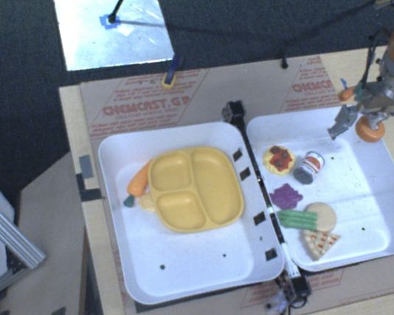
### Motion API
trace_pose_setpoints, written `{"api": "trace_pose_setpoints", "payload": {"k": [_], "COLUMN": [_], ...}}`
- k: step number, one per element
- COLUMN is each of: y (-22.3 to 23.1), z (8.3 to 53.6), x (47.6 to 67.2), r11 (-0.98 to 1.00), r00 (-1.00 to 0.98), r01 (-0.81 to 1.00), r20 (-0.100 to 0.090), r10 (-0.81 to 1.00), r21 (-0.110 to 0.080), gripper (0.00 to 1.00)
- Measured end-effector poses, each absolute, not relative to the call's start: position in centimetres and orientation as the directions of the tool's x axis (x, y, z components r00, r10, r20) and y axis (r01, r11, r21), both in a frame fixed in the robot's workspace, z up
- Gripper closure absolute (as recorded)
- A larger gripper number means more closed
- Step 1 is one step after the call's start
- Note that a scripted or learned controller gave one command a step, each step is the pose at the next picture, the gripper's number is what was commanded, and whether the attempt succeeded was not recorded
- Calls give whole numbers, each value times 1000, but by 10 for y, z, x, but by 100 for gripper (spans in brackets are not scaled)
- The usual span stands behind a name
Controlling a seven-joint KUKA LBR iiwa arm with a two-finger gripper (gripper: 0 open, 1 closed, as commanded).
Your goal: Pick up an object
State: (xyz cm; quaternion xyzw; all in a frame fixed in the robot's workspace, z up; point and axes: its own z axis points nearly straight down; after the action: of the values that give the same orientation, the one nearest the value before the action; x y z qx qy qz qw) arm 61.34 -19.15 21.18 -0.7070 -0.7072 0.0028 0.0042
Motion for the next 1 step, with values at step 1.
{"api": "trace_pose_setpoints", "payload": {"k": [1], "y": [-191], "z": [219], "x": [616], "r11": [3], "r00": [-3], "r01": [1000], "r20": [0], "r10": [1000], "r21": [1], "gripper": [0]}}
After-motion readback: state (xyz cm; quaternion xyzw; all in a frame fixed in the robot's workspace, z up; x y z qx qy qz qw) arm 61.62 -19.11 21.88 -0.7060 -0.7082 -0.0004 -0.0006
